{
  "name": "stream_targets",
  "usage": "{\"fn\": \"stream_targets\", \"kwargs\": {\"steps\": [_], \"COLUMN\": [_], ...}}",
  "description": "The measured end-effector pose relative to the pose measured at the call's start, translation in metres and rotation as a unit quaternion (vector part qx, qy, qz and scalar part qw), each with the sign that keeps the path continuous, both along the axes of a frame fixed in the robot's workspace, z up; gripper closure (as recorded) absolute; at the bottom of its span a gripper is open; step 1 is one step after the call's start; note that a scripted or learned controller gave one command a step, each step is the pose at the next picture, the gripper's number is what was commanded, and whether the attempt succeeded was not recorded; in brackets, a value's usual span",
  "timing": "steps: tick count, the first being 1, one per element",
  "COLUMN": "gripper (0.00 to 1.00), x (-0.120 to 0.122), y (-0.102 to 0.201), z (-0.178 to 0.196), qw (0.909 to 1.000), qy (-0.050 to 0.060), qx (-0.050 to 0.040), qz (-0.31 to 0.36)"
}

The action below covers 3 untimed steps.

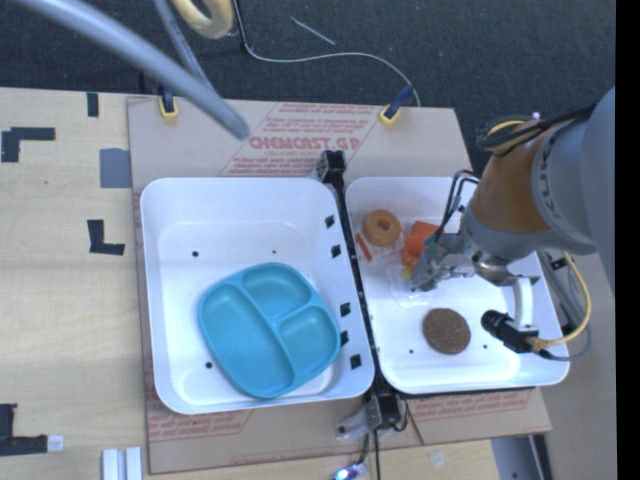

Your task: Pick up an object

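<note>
Arm's down in the right bin, gripper just beside the orange block; can't tell its state. Next up: close on it and lift, I'd guess.

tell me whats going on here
A grey robot arm reaches in from the right over the right bin, its hand low beside an orange-red object. A doughnut lies near the bin's far left corner and a brown cookie sits toward the front. The left bin holds a blue divided plate. Nothing is visibly lifted yet; whether the hand grips anything is unclear.
</note>
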<state>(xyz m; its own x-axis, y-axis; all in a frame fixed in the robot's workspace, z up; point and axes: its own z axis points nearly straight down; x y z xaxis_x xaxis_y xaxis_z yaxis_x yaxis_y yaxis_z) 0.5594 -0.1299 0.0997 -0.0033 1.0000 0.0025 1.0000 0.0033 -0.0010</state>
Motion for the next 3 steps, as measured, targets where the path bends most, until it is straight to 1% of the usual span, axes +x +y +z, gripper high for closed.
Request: {"fn": "stream_targets", "kwargs": {"steps": [1,2,3], "gripper": [1.00,1.00,1.00], "x": [0.004,0.005,0.006], "y": [0.003,0.008,0.009], "z": [0.043,0.105,0.109], "qw": [1.0000,1.0000,1.0000], "qy": [-0.002,-0.003,-0.001], "qx": [-0.0015,-0.0016,-0.0012], "qz": [-0.001,0.000,-0.001]}}
